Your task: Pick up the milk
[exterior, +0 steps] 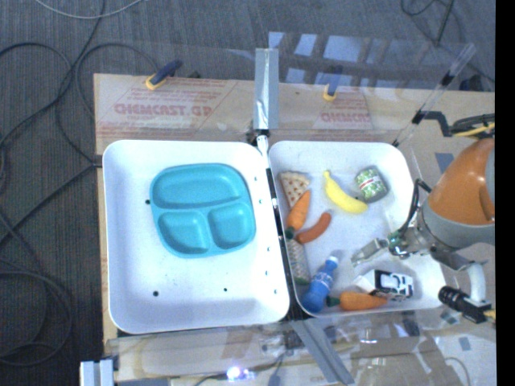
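The milk (394,283) is a small white carton with dark print. It lies on its side near the front right corner of the right bin (402,161). My gripper (375,250) hangs low over that bin, just behind and slightly left of the milk, and the orange band of the arm (468,190) rises to its right. Nothing shows between the gripper and the milk, and they look a short way apart.
The right bin also holds a banana (344,194), a green can (371,182), a waffle slice (294,185), a carrot (298,209), a sausage (314,226), a blue bottle (321,283) and an orange carrot (362,300) touching the milk's left. The left bin (129,296) holds a blue divided tray (203,208).
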`<control>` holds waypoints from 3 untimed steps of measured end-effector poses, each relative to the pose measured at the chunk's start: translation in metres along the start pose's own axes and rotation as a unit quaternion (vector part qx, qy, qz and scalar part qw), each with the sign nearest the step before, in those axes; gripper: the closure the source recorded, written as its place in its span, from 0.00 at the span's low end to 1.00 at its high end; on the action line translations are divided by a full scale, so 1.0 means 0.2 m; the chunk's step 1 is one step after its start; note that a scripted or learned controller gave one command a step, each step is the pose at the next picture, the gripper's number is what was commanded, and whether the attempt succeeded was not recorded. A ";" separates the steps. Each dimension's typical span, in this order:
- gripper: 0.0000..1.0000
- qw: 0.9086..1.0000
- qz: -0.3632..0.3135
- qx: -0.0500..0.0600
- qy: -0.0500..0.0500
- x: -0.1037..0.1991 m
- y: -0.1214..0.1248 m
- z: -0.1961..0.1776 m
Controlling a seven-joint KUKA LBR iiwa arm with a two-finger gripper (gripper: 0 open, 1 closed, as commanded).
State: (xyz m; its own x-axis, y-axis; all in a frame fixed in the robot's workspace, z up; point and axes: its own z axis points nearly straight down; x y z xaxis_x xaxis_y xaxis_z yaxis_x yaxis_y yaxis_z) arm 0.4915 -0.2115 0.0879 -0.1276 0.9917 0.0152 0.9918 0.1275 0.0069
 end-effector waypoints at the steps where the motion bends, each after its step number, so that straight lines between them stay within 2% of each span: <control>1: 0.00 0.998 0.069 -0.003 0.000 0.01 0.02 0.00; 3: 0.00 1.000 0.029 0.000 0.000 0.00 0.01 0.00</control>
State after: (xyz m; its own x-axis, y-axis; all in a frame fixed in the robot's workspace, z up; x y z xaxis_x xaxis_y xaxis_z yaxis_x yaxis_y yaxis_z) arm 0.4925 -0.2106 0.0882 -0.0707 0.9974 0.0153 0.9975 0.0706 0.0070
